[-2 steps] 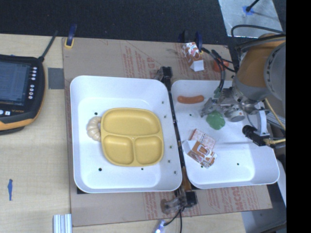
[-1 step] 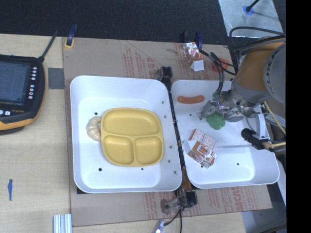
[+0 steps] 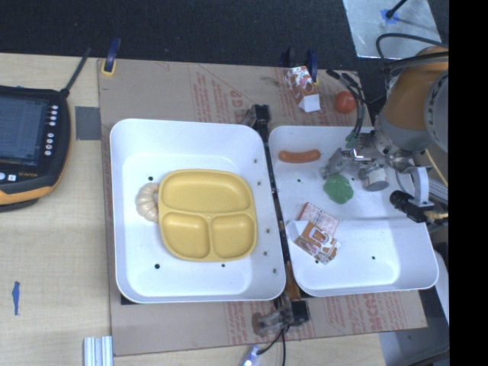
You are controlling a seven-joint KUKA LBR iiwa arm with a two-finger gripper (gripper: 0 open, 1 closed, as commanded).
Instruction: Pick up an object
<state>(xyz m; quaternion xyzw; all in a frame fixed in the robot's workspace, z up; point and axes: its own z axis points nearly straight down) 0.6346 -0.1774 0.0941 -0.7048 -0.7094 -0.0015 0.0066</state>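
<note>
The right bin (image 3: 396, 269) holds a reddish sausage (image 3: 299, 156) near its back left, a green lump (image 3: 338, 190) in the middle, and a crumpled brown and white carton (image 3: 316, 233) toward the front left. My gripper (image 3: 336, 165) reaches in from the right, just above the green lump and to the right of the sausage. It sits low over the bin, and I see nothing held in it. The left bin (image 3: 137, 269) carries a yellow divided plate (image 3: 207, 213) with a beige, shell-like item (image 3: 146, 201) tucked against its left side.
Behind the right bin, on the cardboard, lie a small patterned carton (image 3: 300, 78), a white cube (image 3: 309, 103) and a red ball-like fruit (image 3: 345, 101). A control pendant (image 3: 27, 145) rests at far left. Cables run along the arm at right.
</note>
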